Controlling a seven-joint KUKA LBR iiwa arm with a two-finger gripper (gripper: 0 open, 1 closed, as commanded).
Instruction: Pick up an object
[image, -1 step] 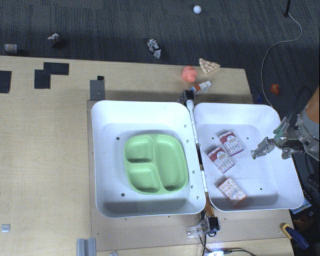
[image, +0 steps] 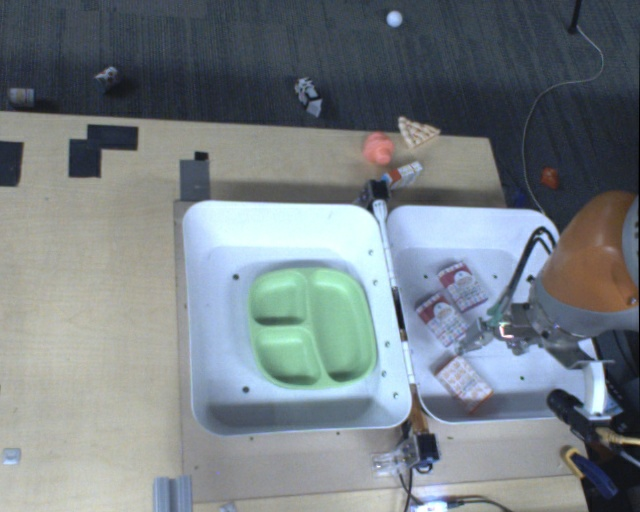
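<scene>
My arm (image: 600, 265), grey with its orange band, is reaching in from the right over the right bin (image: 520, 228). My hand (image: 497, 330) is hanging low over the middle of that bin; whether it is released or clenched cannot be told from this view, and nothing is showing in its grasp. Three small red-and-white packets are lying on the floor of the right bin: the upper packet (image: 463, 285) and the middle packet (image: 440, 318) are sitting just beside each other, left of my hand, and the lower packet (image: 464, 383) is lying apart, below and left of my hand. The left bin (image: 210, 300) is holding a green divided tray (image: 310, 326), lying flat at its centre. Both bins are resting side by side on the wooden surface (image: 90, 330). A pink ball (image: 378, 148) is lying on the surface behind the bins
</scene>
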